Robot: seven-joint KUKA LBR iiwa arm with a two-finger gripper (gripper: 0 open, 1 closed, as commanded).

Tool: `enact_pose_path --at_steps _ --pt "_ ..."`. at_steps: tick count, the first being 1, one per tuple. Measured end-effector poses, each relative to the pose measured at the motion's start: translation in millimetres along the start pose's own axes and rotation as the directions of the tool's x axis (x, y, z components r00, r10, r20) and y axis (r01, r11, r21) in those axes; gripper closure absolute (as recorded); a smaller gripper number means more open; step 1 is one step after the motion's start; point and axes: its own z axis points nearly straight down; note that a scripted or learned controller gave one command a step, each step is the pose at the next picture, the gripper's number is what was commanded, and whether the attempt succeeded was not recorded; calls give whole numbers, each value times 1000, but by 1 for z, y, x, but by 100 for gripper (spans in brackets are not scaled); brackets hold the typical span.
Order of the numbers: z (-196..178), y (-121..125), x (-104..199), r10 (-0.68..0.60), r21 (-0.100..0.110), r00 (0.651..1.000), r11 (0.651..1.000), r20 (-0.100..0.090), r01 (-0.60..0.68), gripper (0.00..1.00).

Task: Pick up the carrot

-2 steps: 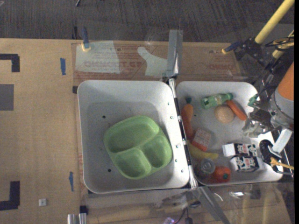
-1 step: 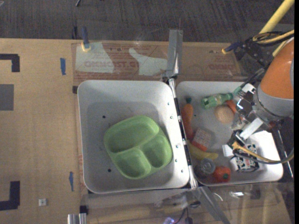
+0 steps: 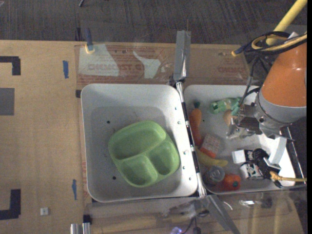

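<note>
**Carrot lying at the right bin's left wall as arm hangs over the bin's middle**

The carrot [image 3: 195, 123] is lying lengthwise along the left wall of the right bin [image 3: 214, 90], its green top pointing toward the far rim and its orange body running back toward the near side. Nothing is gripping it. Just beside its lower end, a small pale checkered packet [image 3: 211, 143] is resting on the bin floor, and below that a yellow banana-like piece [image 3: 213, 161] with a red-orange strip along its upper edge is sitting near a grey round lid [image 3: 213, 175] and a small orange tomato-like toy [image 3: 232, 181]. A crumpled green wrapper [image 3: 225, 104] is lying near the far wall.

The gripper [image 3: 238, 128] is hovering over the middle of the right bin, well apart from the carrot, beneath the grey arm's orange band [image 3: 288, 77]. Whether its jaws are apart or together, I cannot tell from here; the wrist is covering them.

Across the divider, the left bin [image 3: 97, 101] is holding a green sectioned plate [image 3: 143, 152], sitting slightly askew.
</note>
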Motion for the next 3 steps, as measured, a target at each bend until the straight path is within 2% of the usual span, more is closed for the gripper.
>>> enact_pose_path --at_steps 1,2,3 --pt "38 -7 -9 364 2 932 932 1 -364 100" --pt "21 -23 18 -72 0 997 997 0 72 100" --pt "21 -15 -15 -299 -1 954 954 1 299 100"
